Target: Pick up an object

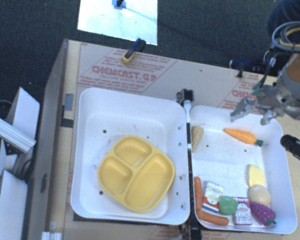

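From my console I see the desk [146,69] carrying two white bins side by side. The left bin [93,109] holds a yellow divided plate [136,173], lying flat and turned at a slant, its long compartment toward the bin divider.

Moving right, just past the divider in the right bin [285,180], a pale cone [197,137] lies with its wide end up-frame and its tip pointing toward the near edge. Beyond it the carrot [240,136] lies near the far wall, its long axis running almost left to right across the view, orange tip to the left and green stub to the right.

Along the near edge of that bin sits a cluster: two orange-red sausages [198,192], a small printed carton [213,194], a green piece [227,205], another small carton [243,212], a yellow piece [256,175], a potato-like lump [259,195] and a purple bunch [262,213], most touching their neighbours.

At far right the gripper [255,112] hangs over the far rim of the right bin, just above the carrot in the view and apart from it. Its jaws are spread, two fingers splayed downward, with nothing between them.
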`<action>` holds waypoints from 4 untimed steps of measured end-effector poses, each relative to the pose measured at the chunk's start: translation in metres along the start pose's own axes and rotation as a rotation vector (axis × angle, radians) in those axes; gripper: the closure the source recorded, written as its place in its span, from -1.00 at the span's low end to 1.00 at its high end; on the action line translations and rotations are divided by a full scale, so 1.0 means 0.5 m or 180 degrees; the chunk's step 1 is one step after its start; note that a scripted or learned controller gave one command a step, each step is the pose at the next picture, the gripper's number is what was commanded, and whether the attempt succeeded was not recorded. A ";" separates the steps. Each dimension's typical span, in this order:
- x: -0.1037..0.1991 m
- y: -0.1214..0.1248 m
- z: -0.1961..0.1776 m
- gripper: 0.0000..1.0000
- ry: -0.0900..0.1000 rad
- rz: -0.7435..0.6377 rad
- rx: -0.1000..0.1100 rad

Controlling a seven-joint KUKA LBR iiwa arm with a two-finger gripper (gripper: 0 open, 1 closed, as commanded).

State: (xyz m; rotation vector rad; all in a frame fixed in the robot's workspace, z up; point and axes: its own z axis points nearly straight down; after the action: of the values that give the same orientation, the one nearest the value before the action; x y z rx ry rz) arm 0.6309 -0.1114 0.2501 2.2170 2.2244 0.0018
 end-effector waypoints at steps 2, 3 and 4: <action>-0.168 -0.089 0.227 -1.00 -0.0005 0.0010 0.0004; -0.190 -0.156 0.332 -1.00 -0.0001 0.0010 0.0003; -0.190 -0.195 0.320 -1.00 -0.0001 0.0008 0.0002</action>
State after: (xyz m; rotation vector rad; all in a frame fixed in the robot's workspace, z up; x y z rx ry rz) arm 0.5339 -0.2065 0.0899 2.2198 2.2218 0.0010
